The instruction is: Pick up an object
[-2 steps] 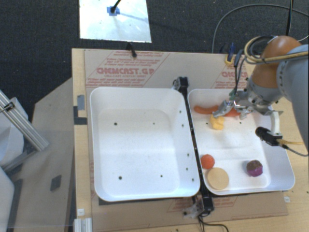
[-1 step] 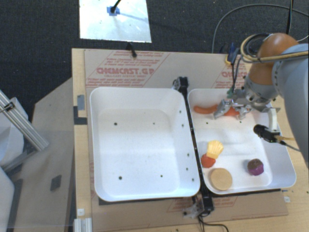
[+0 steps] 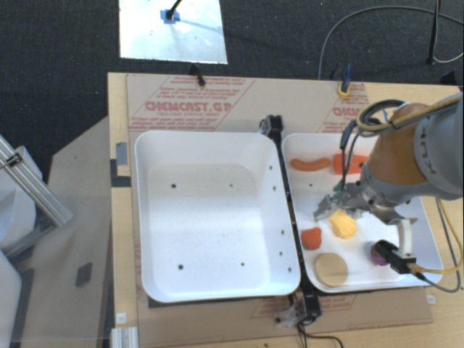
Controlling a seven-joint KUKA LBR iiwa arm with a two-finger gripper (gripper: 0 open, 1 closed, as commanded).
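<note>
A: Where is the arm (image 3: 417, 154)?

B: It reaches in from the right and hangs over the right bin (image 3: 435, 249). Its end effector (image 3: 335, 205) sits low in the middle of that bin, just above and to the left of a yellow piece (image 3: 344, 225).

A: Is the end effector open, and does it hold anything?

B: That cannot be told. The fingers are a small grey blur against the white bin floor, and the wrist covers most of them. The yellow piece lies just beside the tip, but whether they touch is unclear. Nothing can be seen held.

A: What else lies in the right bin?

B: An orange sausage (image 3: 310, 164) lies near the back edge, with an orange block (image 3: 346, 163) just to its right, partly behind the arm. A small red piece (image 3: 312, 238) sits left of the yellow one, close to the wall shared with the other bin. A tan disc (image 3: 331, 270) lies flat near the front edge. A purple piece (image 3: 380, 253) shows at the front right, next to a black part of the arm's fitting.

A: And the left bin (image 3: 156, 194)?

B: Its white floor shows a few dark dots. Both bins stand side by side on the surface (image 3: 217, 100), touching along a dark middle seam.
</note>
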